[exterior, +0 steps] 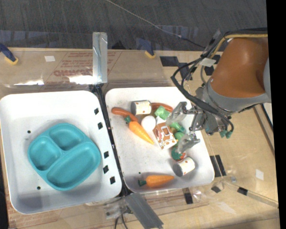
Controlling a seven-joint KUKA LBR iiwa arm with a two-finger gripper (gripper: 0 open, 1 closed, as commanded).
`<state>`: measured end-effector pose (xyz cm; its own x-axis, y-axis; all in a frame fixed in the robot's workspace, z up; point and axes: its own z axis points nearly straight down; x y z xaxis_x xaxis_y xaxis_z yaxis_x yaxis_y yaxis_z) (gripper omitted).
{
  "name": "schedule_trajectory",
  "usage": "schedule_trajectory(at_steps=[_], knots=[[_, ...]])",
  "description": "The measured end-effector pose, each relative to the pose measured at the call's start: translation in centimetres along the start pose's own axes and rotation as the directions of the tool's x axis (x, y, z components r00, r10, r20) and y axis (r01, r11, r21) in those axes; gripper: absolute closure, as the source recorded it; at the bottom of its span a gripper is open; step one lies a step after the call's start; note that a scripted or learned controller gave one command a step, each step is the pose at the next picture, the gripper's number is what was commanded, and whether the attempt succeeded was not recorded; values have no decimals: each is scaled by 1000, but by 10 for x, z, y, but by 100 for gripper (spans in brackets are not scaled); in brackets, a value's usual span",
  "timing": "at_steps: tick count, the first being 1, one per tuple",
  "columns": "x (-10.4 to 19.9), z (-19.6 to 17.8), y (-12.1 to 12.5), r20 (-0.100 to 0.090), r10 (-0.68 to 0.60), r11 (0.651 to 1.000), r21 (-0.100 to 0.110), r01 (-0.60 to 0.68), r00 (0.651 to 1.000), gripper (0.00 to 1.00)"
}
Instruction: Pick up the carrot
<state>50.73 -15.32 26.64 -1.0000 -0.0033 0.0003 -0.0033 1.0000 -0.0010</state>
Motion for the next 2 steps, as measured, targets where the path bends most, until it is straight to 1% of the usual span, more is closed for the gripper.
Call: schedule_trajectory(at_steps=[1, 2], knots=[[9, 129, -5, -8, -40, 999, -4, 40, 999, 0], [0, 173, 16, 7, -346, 938, 2, 346, 938, 0]])
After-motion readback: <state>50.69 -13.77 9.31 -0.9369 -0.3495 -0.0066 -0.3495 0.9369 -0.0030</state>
